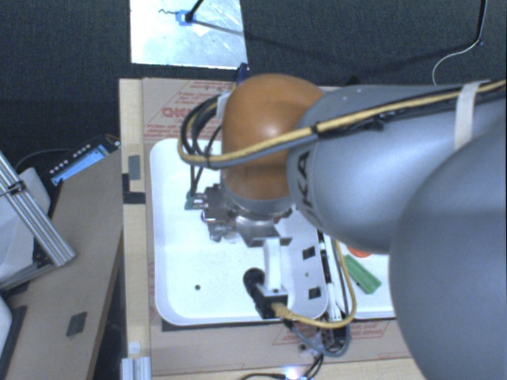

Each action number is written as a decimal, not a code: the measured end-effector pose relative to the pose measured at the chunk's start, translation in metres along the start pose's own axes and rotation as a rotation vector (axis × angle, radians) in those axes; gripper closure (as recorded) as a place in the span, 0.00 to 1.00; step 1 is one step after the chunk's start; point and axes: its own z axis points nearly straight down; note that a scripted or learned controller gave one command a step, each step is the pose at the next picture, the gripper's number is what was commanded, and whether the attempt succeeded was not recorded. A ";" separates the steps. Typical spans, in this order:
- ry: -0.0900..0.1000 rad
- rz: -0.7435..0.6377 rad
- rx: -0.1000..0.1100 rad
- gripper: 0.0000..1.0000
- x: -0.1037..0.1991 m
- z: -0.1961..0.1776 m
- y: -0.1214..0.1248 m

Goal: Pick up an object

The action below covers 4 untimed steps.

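Reaching step: the arm (348, 172) hangs over the white bin (170, 236) at frame centre; gripper state I cannot tell, so next comes descending onto an object.

Your big grey arm (396, 172) is reaching in from the right side and is filling much of the picture. Its orange band (265, 137) is sitting above the wrist, and the metal wrist (242, 216) is pointing straight down. Yellow and black cables (238, 153) are looping around the band, and the gripper is hiding under the wrist, so you are not getting a look at it.
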 end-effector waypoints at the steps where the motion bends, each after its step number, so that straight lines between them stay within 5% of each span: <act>1: 0.003 0.010 -0.011 1.00 -0.051 -0.030 0.002; 2: 0.001 0.003 -0.002 1.00 -0.024 0.040 0.000; 3: 0.005 0.001 -0.010 1.00 0.008 0.010 0.002; 4: 0.007 0.003 -0.016 1.00 0.005 -0.072 0.002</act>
